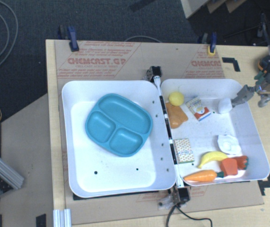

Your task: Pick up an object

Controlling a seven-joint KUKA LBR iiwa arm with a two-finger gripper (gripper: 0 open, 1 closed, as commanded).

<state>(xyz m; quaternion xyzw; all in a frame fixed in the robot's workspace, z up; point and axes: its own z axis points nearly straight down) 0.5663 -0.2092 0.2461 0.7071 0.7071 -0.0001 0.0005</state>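
Note:
The right bin (248,126) holds several objects. A yellow ball (176,98) and an orange piece (176,115) lie by its left wall. A red and white packet (198,109) lies beside them, and a small white object (224,106) sits near the far right. A patterned box (184,150), a banana (213,158), a carrot (202,176), a red pepper (232,165) and a crumpled white thing (228,144) lie toward the front. My gripper (254,97) hangs open over the bin's far right corner, with one finger (242,95) just right of the small white object. Nothing is between the fingers.
The left bin (78,164) holds a blue divided plate (119,124). A black hinge strip (167,131) runs between the two bins. Clamps (72,37) stand at the cardboard's far edge.

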